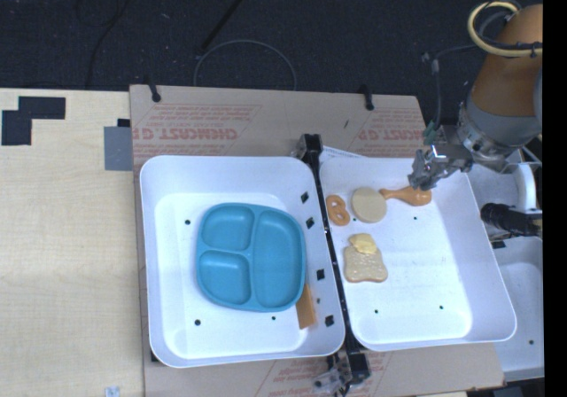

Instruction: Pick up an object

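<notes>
Two shallow white bins sat side by side on the tabletop [71, 236], resting on a sheet of printed cardboard [266, 125]. The left bin [168, 182] occupied the lower middle of the frame and the right bin [461, 298] lay just beside it toward the lower right, the two touching along a dark seam.

In the left bin lay a blue divided plate [250, 256], flat, with three compartments. A small tan stick-like piece [305, 307] rested at the plate's lower right edge, close to the seam.

The right bin held several small food-like items, gathered in its upper left part. An orange pretzel-shaped piece [336, 209] lay nearest the seam. Just beside it, to its right, was a pale round disc [368, 205]. Below these, a tan slice like toast [364, 268] carried a small yellow pat [361, 245] on its upper part. To the right of the disc lay an orange spoon-shaped object [409, 197], its narrow end pointing toward the disc.

The arm [507, 85] reached in from the upper right of the frame, grey with an orange band. Its pincer [429, 171] hung at the upper edge of the right bin, directly over the wider end of the orange spoon-shaped object and very close to it. How far the pincer stood apart, and whether it had hold of anything, could not be told from this angle.
</notes>
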You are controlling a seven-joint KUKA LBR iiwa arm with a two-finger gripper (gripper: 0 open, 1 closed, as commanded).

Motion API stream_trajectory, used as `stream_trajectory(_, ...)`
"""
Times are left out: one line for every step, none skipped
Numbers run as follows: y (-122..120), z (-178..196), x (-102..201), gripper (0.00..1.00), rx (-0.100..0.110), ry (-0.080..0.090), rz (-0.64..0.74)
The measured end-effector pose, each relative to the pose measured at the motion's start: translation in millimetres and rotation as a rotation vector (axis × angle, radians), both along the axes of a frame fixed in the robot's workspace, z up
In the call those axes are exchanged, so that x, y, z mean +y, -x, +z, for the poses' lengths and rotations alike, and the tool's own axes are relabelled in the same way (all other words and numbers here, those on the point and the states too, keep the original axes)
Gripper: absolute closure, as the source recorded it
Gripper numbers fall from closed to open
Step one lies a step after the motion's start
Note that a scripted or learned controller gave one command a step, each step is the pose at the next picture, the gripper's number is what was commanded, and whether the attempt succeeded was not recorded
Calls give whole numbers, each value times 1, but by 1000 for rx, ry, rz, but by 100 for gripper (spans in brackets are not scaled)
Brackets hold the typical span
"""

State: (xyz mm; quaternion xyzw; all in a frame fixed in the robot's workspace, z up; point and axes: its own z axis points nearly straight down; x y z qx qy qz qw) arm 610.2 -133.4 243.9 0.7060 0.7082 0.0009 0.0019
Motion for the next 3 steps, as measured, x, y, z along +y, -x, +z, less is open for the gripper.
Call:
stream_trajectory(-2,-5,63,100,7,-4,2)
stream_trajectory(1,-9,107,100,8,-4,1)
stream_trajectory(0,-23,160,100,10,-4,1)
